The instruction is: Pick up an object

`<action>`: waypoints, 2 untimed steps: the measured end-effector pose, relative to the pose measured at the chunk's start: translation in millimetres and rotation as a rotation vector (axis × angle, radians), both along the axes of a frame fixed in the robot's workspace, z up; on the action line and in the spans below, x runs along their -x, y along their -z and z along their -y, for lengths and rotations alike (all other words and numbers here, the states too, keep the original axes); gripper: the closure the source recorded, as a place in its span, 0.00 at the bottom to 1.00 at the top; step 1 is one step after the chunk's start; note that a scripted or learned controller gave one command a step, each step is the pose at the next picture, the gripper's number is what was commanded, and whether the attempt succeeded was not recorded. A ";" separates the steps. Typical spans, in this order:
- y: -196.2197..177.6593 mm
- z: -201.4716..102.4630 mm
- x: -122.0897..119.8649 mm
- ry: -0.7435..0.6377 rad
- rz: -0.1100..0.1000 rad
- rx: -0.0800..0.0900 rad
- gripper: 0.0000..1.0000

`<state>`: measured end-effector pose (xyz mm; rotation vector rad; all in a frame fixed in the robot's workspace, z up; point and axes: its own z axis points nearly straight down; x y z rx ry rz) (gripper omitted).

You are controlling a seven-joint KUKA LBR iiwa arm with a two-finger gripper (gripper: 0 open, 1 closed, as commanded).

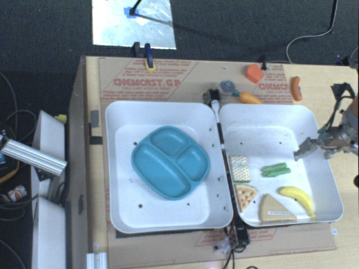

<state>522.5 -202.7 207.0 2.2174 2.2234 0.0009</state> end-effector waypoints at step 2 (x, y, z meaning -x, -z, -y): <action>101.2 2.0 -98.2 -0.002 0.003 0.000 0.00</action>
